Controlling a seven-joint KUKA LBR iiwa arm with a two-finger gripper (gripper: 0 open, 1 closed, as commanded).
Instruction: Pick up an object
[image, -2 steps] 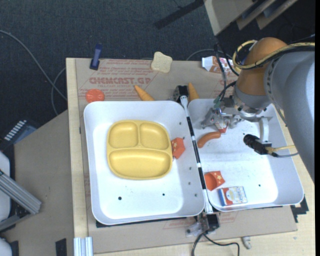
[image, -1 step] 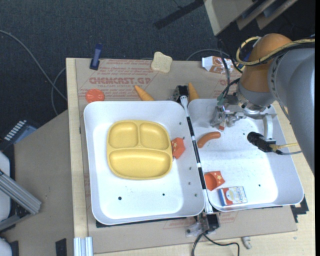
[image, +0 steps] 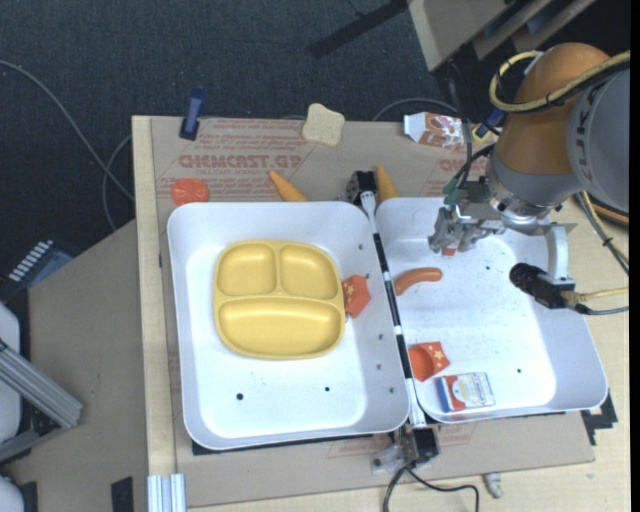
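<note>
A sausage (image: 417, 279) lies in the right bin (image: 560, 385), near its left wall. Just above it hangs the end effector (image: 452, 236); whether it is clenched I cannot tell. The left bin (image: 195, 330) holds a yellow divided plate (image: 278, 298).

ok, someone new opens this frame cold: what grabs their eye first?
Probably the yellow divided tray, sitting in the middle of the left bin. Next the grey arm with its orange band coming in from the right, its tool over the far end of the right bin, just beyond a sausage lying there.
</note>
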